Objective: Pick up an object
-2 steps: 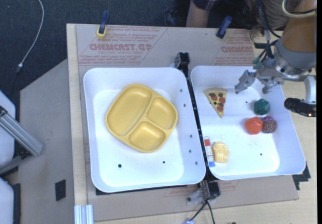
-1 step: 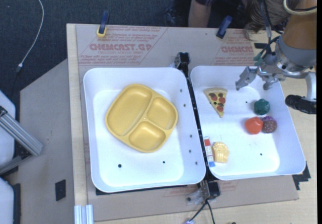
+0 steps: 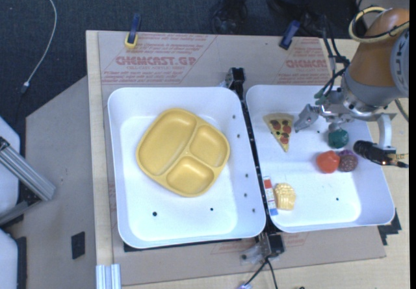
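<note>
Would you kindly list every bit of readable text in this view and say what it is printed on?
"CHEMCAST GP": red print on the brown board behind the left bin.
A second red print on the board behind the right bin: partly hidden, unreadable.
Smaller red lines under both prints: too blurred to read.
Red and blue label by the corn cob: too small to read.

Yellow divided plate [image 3: 183, 151] in left bin [image 3: 123, 112]; toy foods in right bin [image 3: 312, 213].

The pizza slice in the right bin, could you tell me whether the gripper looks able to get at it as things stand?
Probably yes. The pizza slice lies flat on bare bin floor, apart from the other items, and the gripper hangs just to its right with nothing between them.
</note>
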`<state>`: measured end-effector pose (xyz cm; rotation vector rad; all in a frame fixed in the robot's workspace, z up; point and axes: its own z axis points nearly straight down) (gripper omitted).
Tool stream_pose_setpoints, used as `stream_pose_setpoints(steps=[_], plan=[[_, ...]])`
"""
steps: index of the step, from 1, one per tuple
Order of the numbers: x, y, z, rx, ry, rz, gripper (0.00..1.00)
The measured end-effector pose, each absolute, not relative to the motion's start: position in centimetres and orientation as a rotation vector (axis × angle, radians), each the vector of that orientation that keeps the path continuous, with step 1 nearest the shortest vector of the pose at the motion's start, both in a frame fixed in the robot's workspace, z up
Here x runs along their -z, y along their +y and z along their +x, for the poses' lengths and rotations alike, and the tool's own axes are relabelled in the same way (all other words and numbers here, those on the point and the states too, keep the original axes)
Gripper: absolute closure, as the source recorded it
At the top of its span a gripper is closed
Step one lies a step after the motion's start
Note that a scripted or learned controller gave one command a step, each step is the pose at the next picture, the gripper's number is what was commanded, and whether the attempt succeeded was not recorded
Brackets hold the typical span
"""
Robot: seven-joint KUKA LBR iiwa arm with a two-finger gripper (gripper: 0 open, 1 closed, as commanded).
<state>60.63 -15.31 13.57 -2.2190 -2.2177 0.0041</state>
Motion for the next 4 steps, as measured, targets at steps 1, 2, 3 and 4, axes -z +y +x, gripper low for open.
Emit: stream_pose_setpoints(steps=[1,2,3,4], plan=[[-8.6,-15.3,60.7,0.000,-2.220,-2.223,0.00],[-9.8,-15.4,60.8,0.003,-2.225,-2.225,1.00],[-15.8,-14.6,60.9,0.003,-2.225,-2.222,1.00],[-20.1,-14.7,60.8,0.004,-2.226,-2.223,1.00]])
